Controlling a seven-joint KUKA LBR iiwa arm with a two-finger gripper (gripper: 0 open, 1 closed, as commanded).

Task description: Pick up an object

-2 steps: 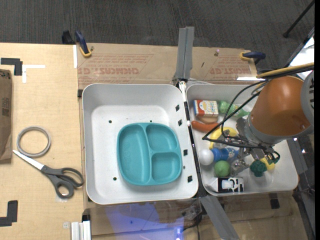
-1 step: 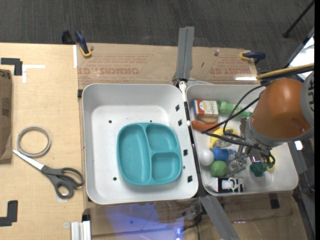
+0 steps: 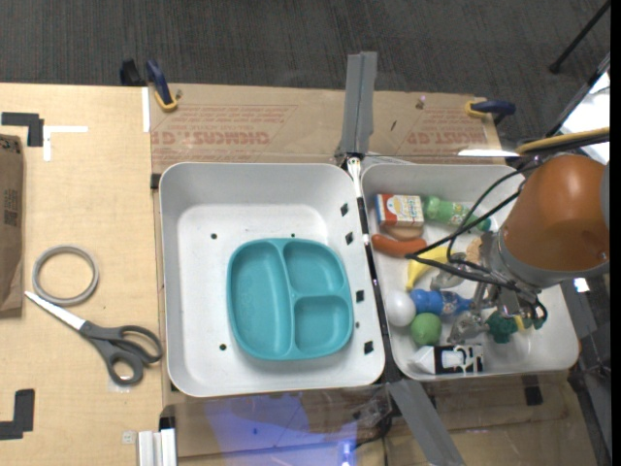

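Orange-banded arm [image 3: 558, 212] hangs over the right bin [image 3: 553, 357], gripper [image 3: 480, 314] down near the front edge among a crowded heap of toys [image 3: 427, 304], grip state cannot be told; risk: fingers nudge neighbours and close on nothing.

A pale wooden desk [image 3: 87, 163] seen from above, with dark grey carpeted floor [image 3: 291, 17] beyond its far edge. A brown cardboard sheet [image 3: 252, 129] printed with reversed red lettering lies across the desk, held by blue clamps [image 3: 160, 83] at its far corners. On the left sit a roll of clear tape [image 3: 65, 274] and, just beside it, grey-handled scissors [image 3: 102, 338]. Black tape marks [image 3: 24, 124] dot the wood. A brown paper bag [image 3: 10, 226] lies at the left edge. Lighting is even, with a bluish glow [image 3: 281, 430] near the front.
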